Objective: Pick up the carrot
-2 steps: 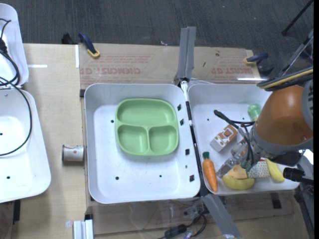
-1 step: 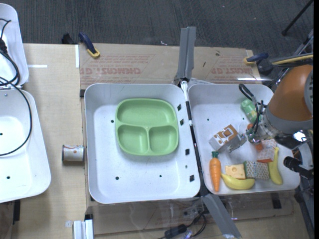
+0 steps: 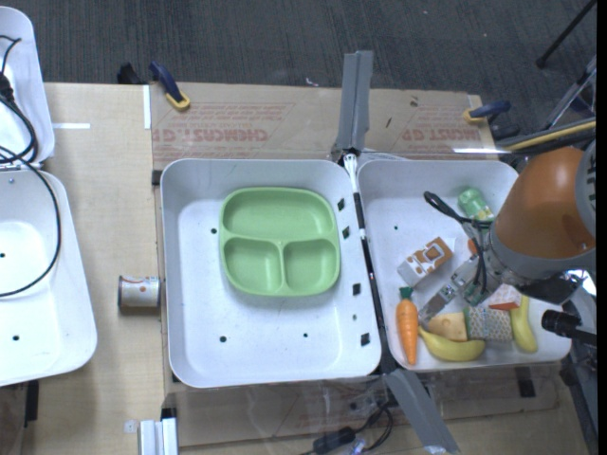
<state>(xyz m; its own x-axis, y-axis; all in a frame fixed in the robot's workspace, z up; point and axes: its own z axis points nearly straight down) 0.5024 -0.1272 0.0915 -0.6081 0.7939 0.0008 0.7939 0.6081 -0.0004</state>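
Camera view: carrot (image 3: 407,326) lies just left of the gripper (image 3: 453,292), grip unclear.

Arm (image 3: 545,211) bent low, hand (image 3: 453,292) down-left

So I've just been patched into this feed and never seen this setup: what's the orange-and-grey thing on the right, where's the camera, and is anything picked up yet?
That is the robot arm, grey with an orange band, reaching in from the right. The one camera sits above the bench, looking down at a slant. Two white bins lie side by side. The left bin holds a green tray with three compartments. The right bin holds the carrot by its left wall, a banana, a small box and other toy food. The gripper hangs over that pile, right of the carrot. The carrot lies in the bin, not picked up. Whether the gripper holds anything, I cannot tell.
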